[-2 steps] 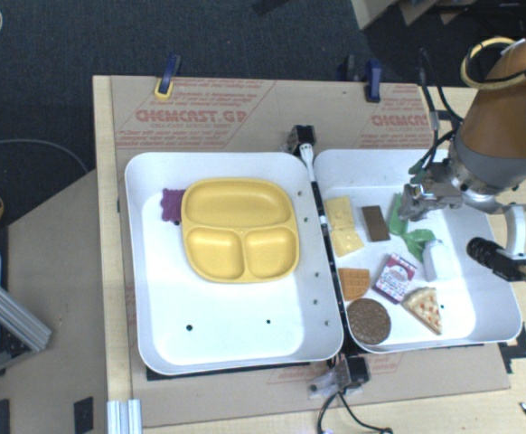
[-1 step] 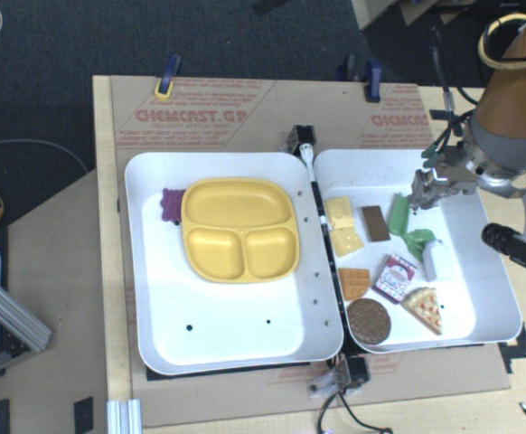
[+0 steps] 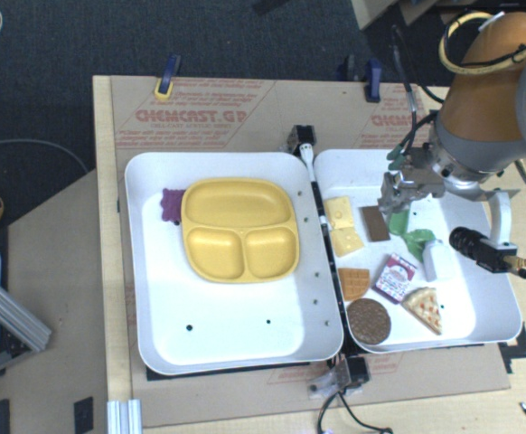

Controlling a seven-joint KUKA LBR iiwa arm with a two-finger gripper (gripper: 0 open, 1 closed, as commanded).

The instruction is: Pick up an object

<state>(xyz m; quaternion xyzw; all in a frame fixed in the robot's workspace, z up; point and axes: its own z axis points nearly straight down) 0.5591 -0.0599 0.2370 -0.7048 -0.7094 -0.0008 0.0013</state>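
Our claw (image 3: 399,208) hangs over the right bin (image 3: 489,319) just above a green object (image 3: 418,240), its grip state impossible to tell, and we fear it nudging the brown block (image 3: 375,223) crowded beside.

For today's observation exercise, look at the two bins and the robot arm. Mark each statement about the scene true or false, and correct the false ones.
1. The yellow divided tray lies in the left bin. True.
2. The pizza slice lies inside the yellow divided tray. False: it lies in the right bin, near its front right corner.
3. A purple item sits at the tray's left edge. True.
4. The round brown cookie lies at the far end of the right bin. False: it lies at the near end.
5. The gripper is over the right bin, beside a green item. True.
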